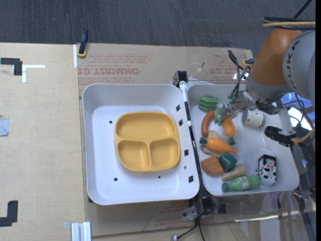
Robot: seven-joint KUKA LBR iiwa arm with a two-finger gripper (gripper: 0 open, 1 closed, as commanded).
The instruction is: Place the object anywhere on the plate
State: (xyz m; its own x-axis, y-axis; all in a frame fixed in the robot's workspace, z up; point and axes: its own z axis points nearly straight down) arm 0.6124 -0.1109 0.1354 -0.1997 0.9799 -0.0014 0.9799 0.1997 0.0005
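Fingers of the gripper (226, 109) are blurred among toy food in the right bin (281, 185), their spread impossible to tell; the yellow plate (148, 140) sits centre-left.

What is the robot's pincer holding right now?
It cannot be told. The pincer is low in the right bin, just above a small carrot among the toy food, but no hold shows from this view.

Yellow plastic plate (147, 140), three compartments: one wide across the far side, two smaller on the near side. Sits flat and upright, roughly centred in the left white bin.

Candidate object in the right bin cannot be told.
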